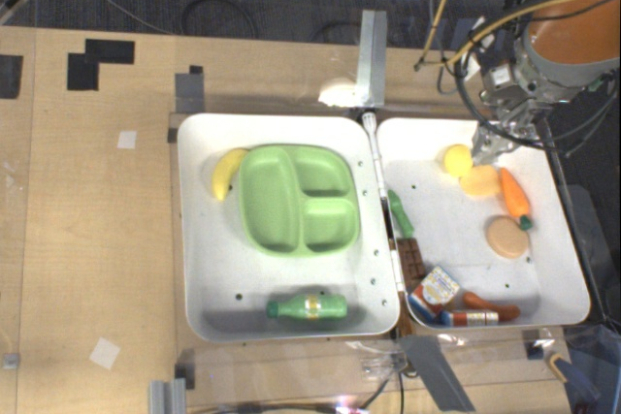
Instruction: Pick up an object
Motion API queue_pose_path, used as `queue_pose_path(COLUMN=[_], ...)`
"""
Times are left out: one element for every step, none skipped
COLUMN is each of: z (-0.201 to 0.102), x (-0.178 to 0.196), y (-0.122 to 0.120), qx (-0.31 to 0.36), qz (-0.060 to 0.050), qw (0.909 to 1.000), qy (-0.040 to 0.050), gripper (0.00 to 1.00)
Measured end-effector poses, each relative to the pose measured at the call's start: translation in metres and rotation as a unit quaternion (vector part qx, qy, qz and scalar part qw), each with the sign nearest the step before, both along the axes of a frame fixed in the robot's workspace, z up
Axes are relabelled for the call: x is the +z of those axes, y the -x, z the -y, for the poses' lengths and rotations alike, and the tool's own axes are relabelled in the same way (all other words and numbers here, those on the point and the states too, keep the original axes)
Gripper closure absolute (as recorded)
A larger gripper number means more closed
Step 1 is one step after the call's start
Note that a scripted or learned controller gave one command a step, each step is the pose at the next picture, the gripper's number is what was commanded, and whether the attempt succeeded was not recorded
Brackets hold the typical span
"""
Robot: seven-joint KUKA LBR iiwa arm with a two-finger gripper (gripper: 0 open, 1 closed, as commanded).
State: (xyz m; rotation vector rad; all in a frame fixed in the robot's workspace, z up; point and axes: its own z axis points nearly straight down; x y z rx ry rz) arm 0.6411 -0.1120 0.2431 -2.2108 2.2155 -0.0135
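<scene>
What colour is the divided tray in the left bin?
Light green, plain; the tray shows clearly in the camera view.

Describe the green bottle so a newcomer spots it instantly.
Start at the left white bin, the one holding the large green divided plastic tray. Look below that tray, along the bin's near edge: the green plastic bottle lies there on its side. Unlike the yellow banana beside the tray, it wears a yellowish label.

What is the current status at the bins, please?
Gripper low over right bin, nothing seen held. Yellow lemon and orange carrot beside it. Nothing blocking.
</scene>
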Motion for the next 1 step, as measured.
queue_pose_path(z=[0.0312], x=[-0.0439], y=[0.0946], qx=[0.242], qz=[-0.005], qw=[0.9703], qy=[0.0025], gripper=[1.00])
